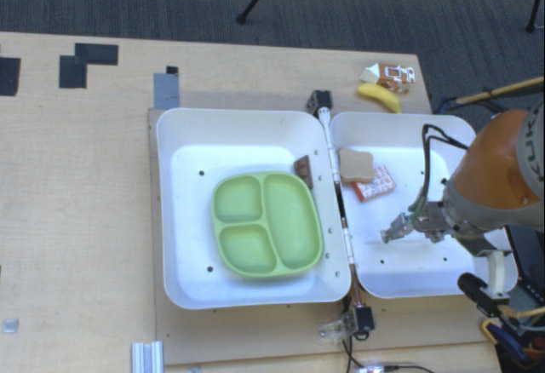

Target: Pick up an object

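1. Nearest the camera, at the bench's (pixel 77 218) front edge: a small clamp-like fitting with wires (pixel 351 324) just below the seam where the two bins meet. A short metal bar (pixel 146 355) lies at the lower left.

2. Right bin (pixel 400 278): the gripper (pixel 398 229) sits low over the bin's bare white floor, reaching leftward from the grey wrist. The orange band (pixel 502 160) bulks above it at the right. Fingertips look close together with nothing between them; cannot tell for certain whether the jaws are apart or together at this size.

3. Left bin (pixel 183 192): a green divided plate (pixel 267 225) with three compartments, lying flat, its long axis running from upper left to lower right.

4. Farther back in the right bin, well apart from the gripper: a red-and-white packet (pixel 376 182), long axis tilted from lower left up to upper right. Touching its upper left, a tan bread-like slice (pixel 355 164) lies near the bin's left wall.

5. On the left bin's right rim, a small brown piece (pixel 302 167), too small to identify.

6. Beyond the bins, on the bench: a yellow banana (pixel 378 96), long axis slanting down to the right, and just behind it a small white-and-orange carton (pixel 392 73).

7. Far left: black tape patches (pixel 85 63) on the wood.
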Controlling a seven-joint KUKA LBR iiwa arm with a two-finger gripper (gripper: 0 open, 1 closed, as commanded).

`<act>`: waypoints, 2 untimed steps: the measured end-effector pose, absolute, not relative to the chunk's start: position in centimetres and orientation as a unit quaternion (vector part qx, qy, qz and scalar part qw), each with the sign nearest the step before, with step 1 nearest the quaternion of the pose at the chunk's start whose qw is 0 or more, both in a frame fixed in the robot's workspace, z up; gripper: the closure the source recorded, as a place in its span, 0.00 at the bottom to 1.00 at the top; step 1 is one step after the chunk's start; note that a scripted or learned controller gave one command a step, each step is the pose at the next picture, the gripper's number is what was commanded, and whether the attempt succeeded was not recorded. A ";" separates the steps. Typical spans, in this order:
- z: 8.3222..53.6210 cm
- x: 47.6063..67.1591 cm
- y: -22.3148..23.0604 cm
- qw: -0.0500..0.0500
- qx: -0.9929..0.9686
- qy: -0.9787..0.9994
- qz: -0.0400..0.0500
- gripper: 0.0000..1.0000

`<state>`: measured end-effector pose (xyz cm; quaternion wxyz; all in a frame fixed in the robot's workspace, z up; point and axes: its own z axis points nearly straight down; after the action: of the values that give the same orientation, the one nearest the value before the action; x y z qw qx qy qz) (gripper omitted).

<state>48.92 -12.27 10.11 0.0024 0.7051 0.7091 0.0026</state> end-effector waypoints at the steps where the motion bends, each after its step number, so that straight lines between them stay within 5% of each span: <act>1: 11.2 49.1 -12.2 0.003 0.704 0.710 0.004 1.00; 2: 11.2 49.1 -12.2 0.003 0.704 0.710 0.004 0.00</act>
<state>49.07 -12.23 11.17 0.0034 0.7042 0.7100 0.0037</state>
